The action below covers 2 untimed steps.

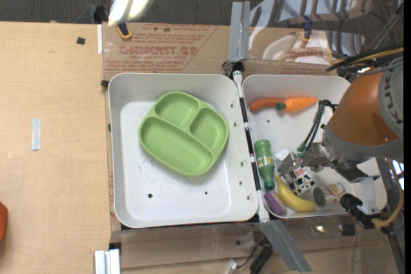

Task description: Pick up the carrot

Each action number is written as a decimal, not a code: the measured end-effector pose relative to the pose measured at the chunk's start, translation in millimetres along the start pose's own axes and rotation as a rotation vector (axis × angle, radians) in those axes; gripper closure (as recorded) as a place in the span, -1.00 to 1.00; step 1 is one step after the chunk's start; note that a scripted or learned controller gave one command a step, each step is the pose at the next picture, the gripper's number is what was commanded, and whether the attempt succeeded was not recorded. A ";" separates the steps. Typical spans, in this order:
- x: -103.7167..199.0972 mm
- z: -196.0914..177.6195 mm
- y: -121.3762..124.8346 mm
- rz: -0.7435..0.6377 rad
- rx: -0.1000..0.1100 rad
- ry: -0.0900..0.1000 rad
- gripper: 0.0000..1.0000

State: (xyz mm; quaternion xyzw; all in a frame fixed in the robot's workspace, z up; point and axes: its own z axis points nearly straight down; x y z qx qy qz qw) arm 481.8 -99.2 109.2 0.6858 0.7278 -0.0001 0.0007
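You are at the approach step: the carrot [290, 104] lies untouched at the far end of the right bin [334, 81], close to the back wall, lying roughly left to right with a darker orange piece [262, 104] end to end with it on the left. The arm [363, 122] reaches in from the right and hangs over the near half of that bin, and your hand [302, 163] sits low among the clutter there, well apart from the carrot; from this angle you cannot tell how it is set or whether it has anything in it. Beneath and beside it lie a green bottle [264, 162], a banana [295, 197], a purple piece [274, 203] and a small patterned item [302, 181]. As I judge it, your next move calls for lifting clear of that pile, travelling toward the back of the bin, and coming down across the carrot's narrow width so the wall does not block you. The left bin [125, 157] holds a green divided plate [184, 132]. On the worktop [45, 86], the cardboard sheet [167, 48] behind the bins carries faded red print, too washed out to read with confidence.
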 end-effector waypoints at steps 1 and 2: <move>-1.2 -7.5 -0.7 0.004 0.003 0.000 1.00; 90.9 -158.2 40.2 0.169 0.005 -0.002 1.00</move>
